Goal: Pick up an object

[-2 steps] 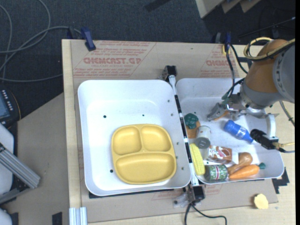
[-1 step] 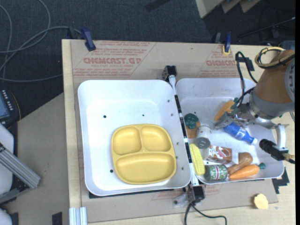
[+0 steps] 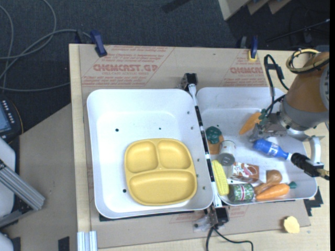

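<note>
The arm (image 3: 306, 95) comes in over the bench's right edge and is cut off there; its wrist hides much of the pincer (image 3: 263, 131), which sits low in the right bin (image 3: 230, 95), and whether it is wide, narrow or holding anything cannot be told; an orange piece (image 3: 250, 123) just beside it is half covered, so its kind is unclear; a blue bottle (image 3: 271, 149) lies tilted just below the pincer; towards the bin's near edge lie a yellow corn cob (image 3: 220, 177), a small can (image 3: 241, 193) with a green label too small to read, a red and white packet (image 3: 246, 170) with blurred print, a carrot (image 3: 273, 192) and a brown item (image 3: 270, 178) hard to name; a teal-topped object (image 3: 213, 135) and a grey disc (image 3: 226, 159) sit by the divider; the left bin (image 3: 104, 119) holds a yellow divided plate (image 3: 159, 171); the brown board (image 3: 125, 67) under both bins reads "CHEMCAST GP" in red, partly hidden by the bins; a yellow lump (image 3: 291, 224) lies at the bench's near right corner.
</note>
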